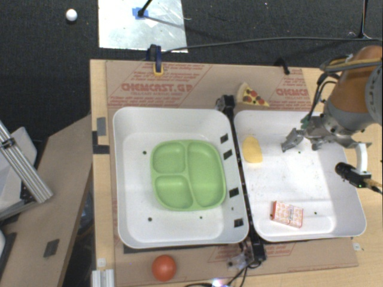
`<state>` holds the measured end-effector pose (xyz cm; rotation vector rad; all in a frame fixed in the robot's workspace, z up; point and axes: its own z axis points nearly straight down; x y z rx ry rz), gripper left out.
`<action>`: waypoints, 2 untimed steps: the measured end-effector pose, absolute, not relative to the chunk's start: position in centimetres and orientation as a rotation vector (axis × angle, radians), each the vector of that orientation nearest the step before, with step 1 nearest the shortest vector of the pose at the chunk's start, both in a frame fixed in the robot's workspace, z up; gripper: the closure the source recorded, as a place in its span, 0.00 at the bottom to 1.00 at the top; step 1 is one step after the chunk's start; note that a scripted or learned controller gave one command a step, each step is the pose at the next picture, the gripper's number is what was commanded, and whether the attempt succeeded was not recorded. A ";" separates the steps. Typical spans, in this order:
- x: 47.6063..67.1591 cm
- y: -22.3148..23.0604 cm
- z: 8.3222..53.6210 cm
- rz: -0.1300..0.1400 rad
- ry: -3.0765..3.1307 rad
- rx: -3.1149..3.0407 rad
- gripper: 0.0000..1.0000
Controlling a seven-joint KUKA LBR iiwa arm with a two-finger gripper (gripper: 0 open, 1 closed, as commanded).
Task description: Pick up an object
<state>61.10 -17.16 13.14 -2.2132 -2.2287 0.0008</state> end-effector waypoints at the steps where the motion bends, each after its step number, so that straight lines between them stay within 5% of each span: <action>1: 61.3 -17.2 14.5 -0.004 -2.234 -2.215 1.00; 2: 61.5 -16.5 20.7 -0.007 -2.234 -2.219 1.00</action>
